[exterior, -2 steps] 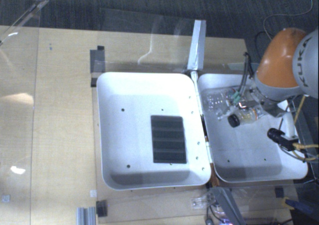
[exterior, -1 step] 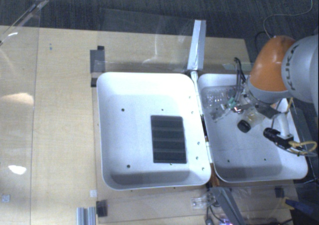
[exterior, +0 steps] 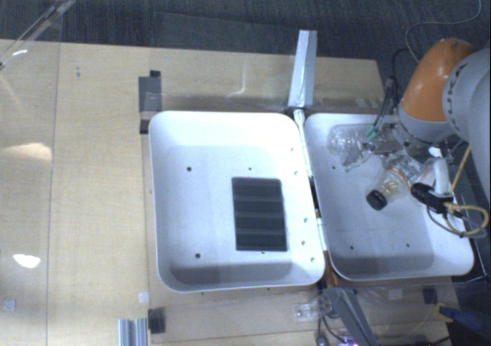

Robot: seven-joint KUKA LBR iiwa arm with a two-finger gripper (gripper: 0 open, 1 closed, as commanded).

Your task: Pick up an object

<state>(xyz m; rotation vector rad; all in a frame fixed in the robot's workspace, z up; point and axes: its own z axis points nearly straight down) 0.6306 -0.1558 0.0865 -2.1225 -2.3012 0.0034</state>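
While the arm is reaching in from the right:
Gripper (exterior: 399,154): hovering over the right bin (exterior: 383,256); whether open or closed, I cannot tell.
Small bottle (exterior: 387,187): lying in the right bin, just beside the gripper.

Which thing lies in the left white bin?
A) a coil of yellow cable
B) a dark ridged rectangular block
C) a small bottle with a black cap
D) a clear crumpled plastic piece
B: the dark ridged rectangular block lies flat in the left bin, near its middle.

Wooden bench (exterior: 92,206) — two white bins (exterior: 173,183) side by side
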